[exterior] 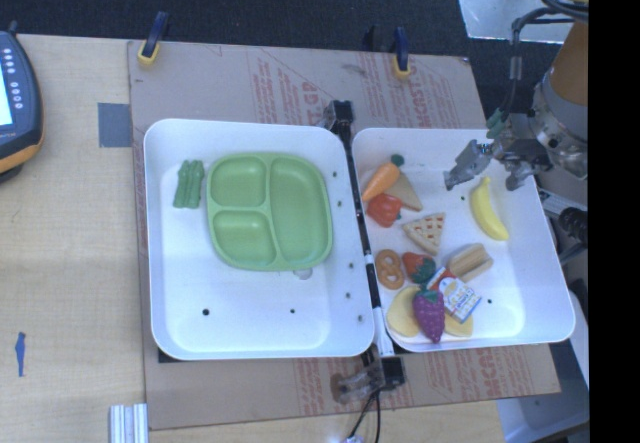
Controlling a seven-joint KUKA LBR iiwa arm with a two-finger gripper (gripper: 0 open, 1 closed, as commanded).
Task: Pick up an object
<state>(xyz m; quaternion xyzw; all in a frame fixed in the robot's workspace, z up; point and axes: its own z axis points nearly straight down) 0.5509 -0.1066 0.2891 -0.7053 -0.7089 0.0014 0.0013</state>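
We see the tool (490, 167) poised over the right bin (545, 241), jaws spread and holding nothing; the banana (488, 210) lies just beside it, toy foods clustered nearby; we judge the pick not yet begun; descent, closure and lift remain.

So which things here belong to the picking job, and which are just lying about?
Job:
two-finger gripper
yellow plastic banana
orange toy carrot
red toy tomato
purple toy eggplant
right white bin

Lying about:
green divided plate
green toy asparagus
black handheld pendant
blue clamp
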